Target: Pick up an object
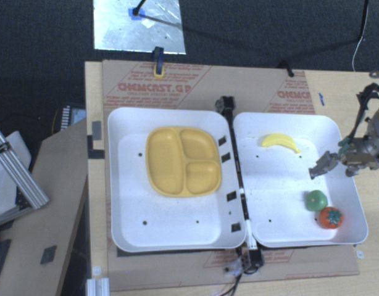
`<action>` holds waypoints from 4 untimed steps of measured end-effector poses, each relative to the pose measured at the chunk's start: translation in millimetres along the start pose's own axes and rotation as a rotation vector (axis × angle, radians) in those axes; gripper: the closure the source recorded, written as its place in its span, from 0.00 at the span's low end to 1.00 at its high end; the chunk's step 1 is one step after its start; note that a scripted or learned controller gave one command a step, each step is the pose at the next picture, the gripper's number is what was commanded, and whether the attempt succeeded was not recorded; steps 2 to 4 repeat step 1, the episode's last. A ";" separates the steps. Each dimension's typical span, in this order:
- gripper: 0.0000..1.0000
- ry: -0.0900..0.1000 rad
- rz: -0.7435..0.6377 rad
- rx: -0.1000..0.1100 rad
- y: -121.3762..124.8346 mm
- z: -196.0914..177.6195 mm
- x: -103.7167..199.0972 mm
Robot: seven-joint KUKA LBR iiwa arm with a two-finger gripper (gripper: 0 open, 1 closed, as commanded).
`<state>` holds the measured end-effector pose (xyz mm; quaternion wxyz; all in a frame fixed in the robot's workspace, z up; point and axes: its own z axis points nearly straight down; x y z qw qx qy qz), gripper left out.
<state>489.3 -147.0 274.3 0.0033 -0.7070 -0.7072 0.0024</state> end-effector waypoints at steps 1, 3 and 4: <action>0.00 -0.002 -0.003 -0.010 1.7 -5.2 0.5; 0.00 -0.002 -0.003 -0.010 1.7 -5.2 0.5; 0.00 -0.002 -0.003 -0.010 1.7 -5.2 0.5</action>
